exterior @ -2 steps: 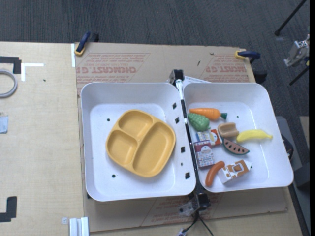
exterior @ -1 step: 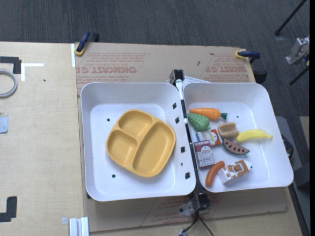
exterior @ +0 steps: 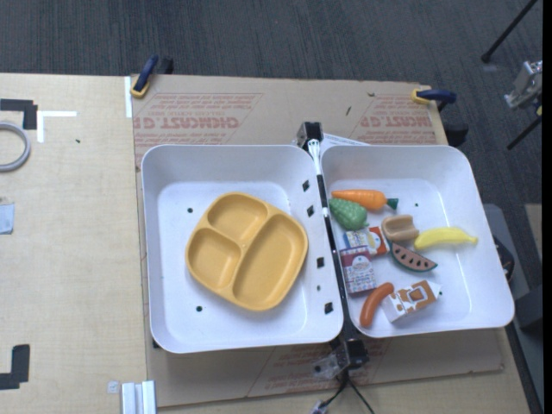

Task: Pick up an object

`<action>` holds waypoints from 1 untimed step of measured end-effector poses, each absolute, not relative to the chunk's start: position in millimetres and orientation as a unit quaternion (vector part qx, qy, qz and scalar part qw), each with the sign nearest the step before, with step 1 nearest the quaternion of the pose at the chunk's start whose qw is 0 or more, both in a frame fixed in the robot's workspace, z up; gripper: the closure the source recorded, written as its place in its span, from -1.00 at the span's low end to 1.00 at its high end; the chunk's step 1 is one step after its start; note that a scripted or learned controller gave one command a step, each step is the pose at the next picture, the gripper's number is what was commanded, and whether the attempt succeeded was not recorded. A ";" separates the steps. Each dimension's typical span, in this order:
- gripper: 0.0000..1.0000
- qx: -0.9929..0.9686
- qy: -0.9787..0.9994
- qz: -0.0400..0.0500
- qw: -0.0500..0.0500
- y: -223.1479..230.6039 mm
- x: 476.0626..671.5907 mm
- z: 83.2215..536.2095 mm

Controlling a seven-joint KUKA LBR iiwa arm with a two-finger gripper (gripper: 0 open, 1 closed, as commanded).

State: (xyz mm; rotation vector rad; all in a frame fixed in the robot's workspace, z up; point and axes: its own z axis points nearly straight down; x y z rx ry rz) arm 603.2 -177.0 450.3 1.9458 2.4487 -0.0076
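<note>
Bench [exterior: 69,257]: we see pale wood at the far left, with black and white tape marks and a grey ring [exterior: 10,147] cut by the left edge.
Cardboard sheet [exterior: 224,115]: it lies under both bins, held by a blue-and-yellow clamp [exterior: 147,72] at its upper left corner and another clamp [exterior: 434,97] at the upper right.
Left bin [exterior: 168,166]: shallow and white, and it touches the right bin along the middle seam.
Yellow plate [exterior: 247,250]: a three-compartment plate lying flat near the middle of the left bin, turned slightly askew.
Right bin [exterior: 470,175]: we find every loose toy here, gathered in its left and middle parts.
Carrot [exterior: 362,199]: the uppermost toy, lying crosswise near the seam.
Green vegetable [exterior: 348,216]: just below the carrot and touching it.
Red packet [exterior: 358,267]: flat, below the green vegetable and close to the seam.
Sausage [exterior: 375,304]: red, slanted, at the lower edge of the group.
Brown bun [exterior: 399,228]: right of the green vegetable.
Watermelon slice [exterior: 412,259]: just under the bun.
Small carton [exterior: 412,299]: white and orange, on its side, touching the sausage.
Banana [exterior: 444,239]: the rightmost toy, just beside the bun.
Gripper [exterior: 526,84]: a pale metal piece at the upper right edge, above the dark floor and well apart from both bins; we cannot tell its state, and nothing is visibly held.
</note>
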 end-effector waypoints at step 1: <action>1.00 0.621 0.783 -0.003 0.008 -177.0 604.1 459.6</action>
